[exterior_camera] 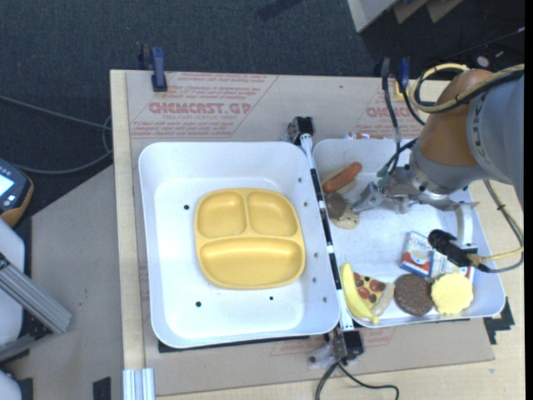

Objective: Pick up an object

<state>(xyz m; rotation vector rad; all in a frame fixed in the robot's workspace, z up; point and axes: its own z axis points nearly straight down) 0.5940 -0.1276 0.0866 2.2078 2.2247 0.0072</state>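
Observation:
In the right bin (391, 152), my gripper (361, 199) hangs low over the upper left part, pointing left. Just left of its tip lies a small brown and cream food piece (341, 213), close to it or touching. A red-brown sausage (342, 177) lies slightly above that piece, near the bin's left wall. Along the front of this bin lie a banana (353, 297), a pizza slice (373, 289), a dark brown cookie (411, 295) and a pale yellow round piece (452, 294). A small blue, red and white carton (418, 255) sits behind the cookie.
The left bin (166, 223) holds a yellow divided plate (250, 238) in its middle. A black divider rail (321, 215) runs between the bins. The grey arm with its orange band (454, 132) reaches in over the right bin's far right side.

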